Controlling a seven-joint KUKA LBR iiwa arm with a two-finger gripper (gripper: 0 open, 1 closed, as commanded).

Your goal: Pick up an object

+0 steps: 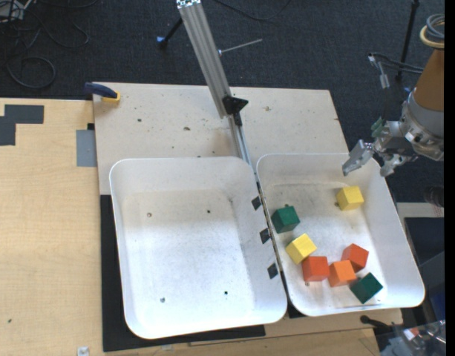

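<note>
Seven blocks are lying in the right bin [405, 262], none of them lifted. A yellow block [349, 197] is sitting alone toward the far right part of the bin, closest to the gripper [375, 159]. A green block [286, 217] is resting near the bin's left wall, and a second yellow one [301, 248] is lying just in front of it. Beside that, an orange block [315, 268] is touching another orange block [342, 272], with a red-orange block [355, 256] leaning against them from behind and a dark green block [367, 287] sitting at the near right end of the cluster. The gripper is hanging over the bin's far right rim, above and just beyond the lone yellow block, with its two fingers spread apart and nothing between them, though the far finger is somewhat blurred against the dark floor. The arm [427, 110] is reaching in from the right. The left bin [131, 199] is lying beside the right one, their rims meeting along the middle. A slanted metal post [208, 54] is rising from behind the bins.
</note>
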